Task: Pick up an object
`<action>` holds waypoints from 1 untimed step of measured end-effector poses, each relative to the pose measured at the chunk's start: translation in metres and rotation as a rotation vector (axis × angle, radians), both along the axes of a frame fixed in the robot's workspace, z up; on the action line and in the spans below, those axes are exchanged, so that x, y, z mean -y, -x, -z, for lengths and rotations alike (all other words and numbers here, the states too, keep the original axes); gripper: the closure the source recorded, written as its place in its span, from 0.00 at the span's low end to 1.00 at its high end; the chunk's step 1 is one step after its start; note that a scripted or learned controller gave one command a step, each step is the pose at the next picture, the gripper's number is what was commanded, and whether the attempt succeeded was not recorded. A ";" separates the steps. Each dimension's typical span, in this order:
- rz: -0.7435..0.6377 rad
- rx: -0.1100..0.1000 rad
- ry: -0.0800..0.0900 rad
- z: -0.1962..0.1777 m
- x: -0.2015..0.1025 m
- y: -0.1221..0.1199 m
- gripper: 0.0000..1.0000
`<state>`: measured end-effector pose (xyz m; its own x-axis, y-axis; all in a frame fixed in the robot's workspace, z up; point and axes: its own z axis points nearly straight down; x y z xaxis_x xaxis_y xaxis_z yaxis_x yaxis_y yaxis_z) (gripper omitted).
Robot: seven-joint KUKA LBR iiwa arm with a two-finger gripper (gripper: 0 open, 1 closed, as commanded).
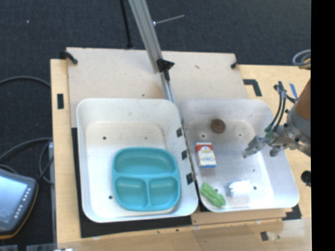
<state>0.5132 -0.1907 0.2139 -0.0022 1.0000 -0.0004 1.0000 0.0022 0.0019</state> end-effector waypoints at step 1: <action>0.001 0.003 0.001 -0.011 0.001 -0.001 1.00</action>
<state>0.5140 -0.1920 0.2251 -0.0012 1.0000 -0.0010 1.0000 0.0012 0.0050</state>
